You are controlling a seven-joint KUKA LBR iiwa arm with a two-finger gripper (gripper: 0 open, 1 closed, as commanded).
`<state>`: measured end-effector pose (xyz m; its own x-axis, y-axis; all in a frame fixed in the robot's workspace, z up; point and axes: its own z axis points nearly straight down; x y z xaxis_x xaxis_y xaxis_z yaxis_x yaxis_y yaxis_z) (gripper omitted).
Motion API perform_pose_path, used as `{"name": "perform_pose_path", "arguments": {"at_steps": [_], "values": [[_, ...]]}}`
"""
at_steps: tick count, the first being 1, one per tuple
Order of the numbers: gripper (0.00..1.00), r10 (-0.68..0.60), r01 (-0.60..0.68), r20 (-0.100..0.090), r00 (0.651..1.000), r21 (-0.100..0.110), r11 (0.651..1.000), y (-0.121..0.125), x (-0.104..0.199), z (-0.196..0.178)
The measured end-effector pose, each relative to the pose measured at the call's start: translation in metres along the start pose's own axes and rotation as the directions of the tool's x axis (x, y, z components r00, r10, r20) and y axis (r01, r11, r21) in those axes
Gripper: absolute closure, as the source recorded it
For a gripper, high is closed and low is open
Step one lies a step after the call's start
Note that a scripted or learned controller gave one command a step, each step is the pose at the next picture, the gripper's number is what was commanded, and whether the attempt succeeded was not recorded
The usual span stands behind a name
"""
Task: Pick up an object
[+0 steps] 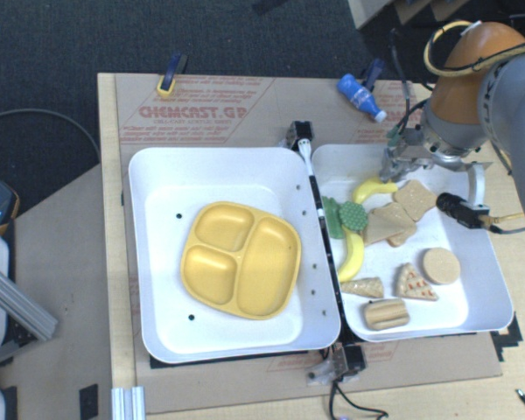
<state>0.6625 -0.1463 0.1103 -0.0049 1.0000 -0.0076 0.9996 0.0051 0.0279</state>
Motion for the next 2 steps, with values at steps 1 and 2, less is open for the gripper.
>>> {"name": "perform_pose_path", "arguments": {"at_steps": [1, 2], "values": [[1.0, 0.004, -0.004, -0.006, 1.0, 0.021, 1.0, -0.006, 0.004, -0.053], [1.0, 0.004, -0.004, -0.005, 1.0, 0.021, 1.0, -0.005, 0.005, -0.096]]}}
